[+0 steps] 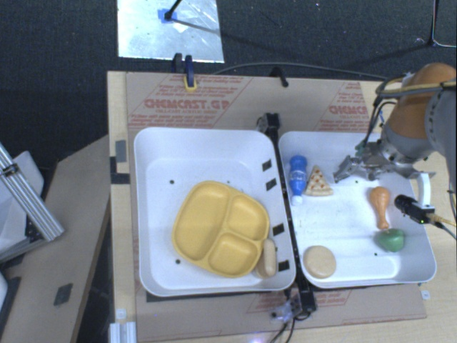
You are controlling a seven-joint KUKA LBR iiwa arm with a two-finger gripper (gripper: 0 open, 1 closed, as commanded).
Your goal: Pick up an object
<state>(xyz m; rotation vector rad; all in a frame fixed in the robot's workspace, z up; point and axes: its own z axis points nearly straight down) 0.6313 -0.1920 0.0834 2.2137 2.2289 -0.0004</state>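
At the right of the frame, the gripper point(357, 166) has its jaws spread near the pizza slice point(318, 182); a flat slice may slip away.

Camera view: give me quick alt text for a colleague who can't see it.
The gripper hovers over the right bin, near a pizza slice and blue bottle; a drumstick, green object and round bun lie there too. The left bin holds a yellow divided tray.
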